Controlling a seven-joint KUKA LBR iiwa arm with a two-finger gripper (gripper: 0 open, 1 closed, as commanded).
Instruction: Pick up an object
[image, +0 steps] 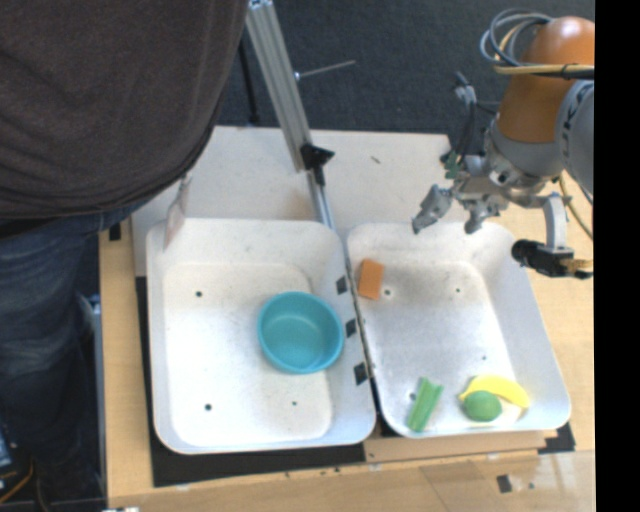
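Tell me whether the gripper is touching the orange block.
Apart. The camera view shows the gripper above the bin's far rim, with bare white bin floor between it and the orange block.

two shallow white bins are seen side by side on the bench. the left bin contains a blue bowl, set upright near its right wall. in the right bin, an orange block is located near the upper left corner; a green stick and a green ball resting against a yellow piece are located along the near edge. the gripper is positioned above the far rim of the right bin, fingers spread apart, with nothing between them.
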